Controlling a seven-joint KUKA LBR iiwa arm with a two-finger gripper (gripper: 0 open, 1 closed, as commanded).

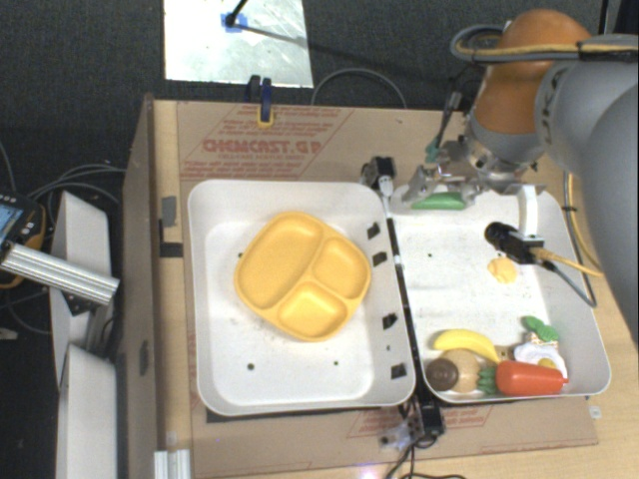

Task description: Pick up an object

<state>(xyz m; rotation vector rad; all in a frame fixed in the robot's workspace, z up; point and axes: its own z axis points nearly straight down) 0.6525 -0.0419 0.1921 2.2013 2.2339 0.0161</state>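
Right bin (449, 277), near end: a cluster packed along the near wall.
- banana (464, 341), lying across, just behind the others
- brown round fruit (442, 372), at the near left corner
- small green piece (486, 375), touching the brown fruit on its right
- red vegetable (527, 378), lying on its side to the right of the green piece
- white-and-green item (540, 339), just behind the red vegetable, by the right wall

Right bin, middle: small yellow scrap (503, 269), alone, well apart from the cluster.

Left bin (215, 267): yellow divided plate (302, 274), flat, about the centre, turned at a slant to the bin walls.

Right bin, far end: green pod (437, 204) lies flat and crosswise, close to the far wall. The gripper (436, 188) is just above and behind it, coming in from the right, so low that it may be touching the pod; contact cannot be confirmed. Whether the gripper is open or closed cannot be told from this angle.

Beyond the bins: a blue clamp (262, 95) on the far edge of the cardboard sheet (260, 146).
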